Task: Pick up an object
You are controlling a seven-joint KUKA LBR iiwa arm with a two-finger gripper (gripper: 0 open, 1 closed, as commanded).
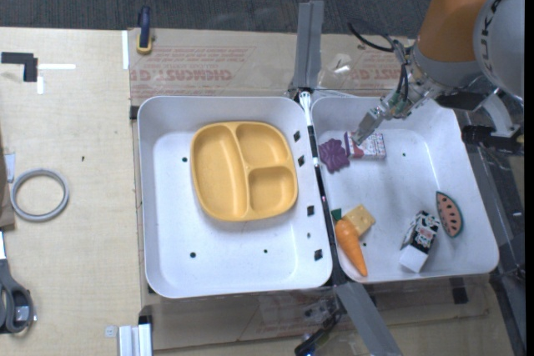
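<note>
Objects for picking lie in the right bin [434, 258]: I note purple grapes [334, 154] and a small pink-and-white box [372, 147] near its left wall, a carrot [351, 247] touching a cheese wedge [360, 219] at the front left, a milk carton [419, 240] and a watermelon slice [450, 213] at the front right. The gripper [365, 132] sits just above the box; I cannot tell its opening. The left bin [167, 263] bears a yellow divided plate [244, 170].

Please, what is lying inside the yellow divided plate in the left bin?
The yellow divided plate in the left bin shows three compartments, and all three show only bare yellow surface. What is under the plate is covered, so it cannot be seen.
</note>
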